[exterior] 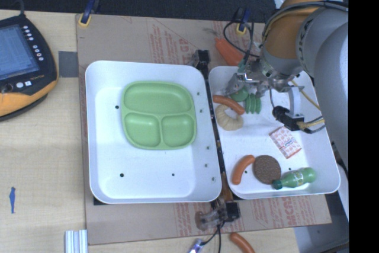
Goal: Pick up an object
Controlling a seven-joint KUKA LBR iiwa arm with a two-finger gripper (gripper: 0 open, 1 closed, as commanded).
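My gripper (250,83) hangs low over the back left part of the right bin (314,154), under the grey arm with its orange band (294,21). Directly beneath and in front of it lies a green ribbed toy (254,103). To its left are an orange sausage (229,103) and a pale ring-shaped bagel (230,120). Nearer the front lie a red-and-white packet (285,142), a second sausage (241,168), a brown round cookie (267,168) and a green bottle (295,178) on its side. I see nothing lifted off the bin floor.
The left bin (103,151) holds a green divided plate (159,114). An orange carrot-like piece (228,51) lies on the cardboard behind the right bin, and another orange piece (241,242) lies in front. A teach pendant (21,65) rests at the far left.
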